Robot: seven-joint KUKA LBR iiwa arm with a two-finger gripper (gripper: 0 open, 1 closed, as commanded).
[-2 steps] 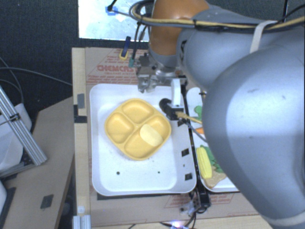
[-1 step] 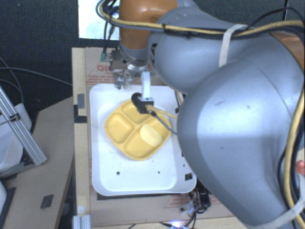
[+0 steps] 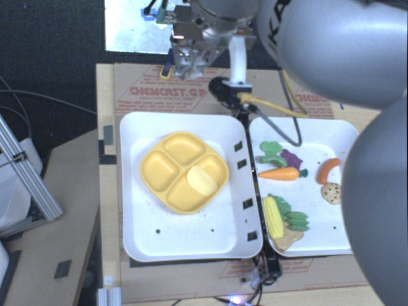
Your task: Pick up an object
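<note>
My gripper (image 3: 189,61) hangs high beyond the far edge of the left bin (image 3: 137,234), over the cardboard sheet, with nothing visibly in it. In the left bin lies a yellow divided plate (image 3: 167,164) with a pale yellow slice (image 3: 203,182) in its right compartment. The right bin (image 3: 344,132) holds toy food: an orange carrot (image 3: 278,174), a green leafy piece (image 3: 270,149), a purple piece (image 3: 292,158), a red-orange sausage (image 3: 328,169), a speckled cookie (image 3: 331,193), a yellow corn cob (image 3: 273,215) and green beans (image 3: 296,220).
The big grey arm covers the upper right and hides the right bin's far right side. A black divider wall with clips (image 3: 248,183) separates the bins. A yellow cable (image 3: 280,109) runs over the right bin's far edge. A metal frame (image 3: 25,171) stands at the left.
</note>
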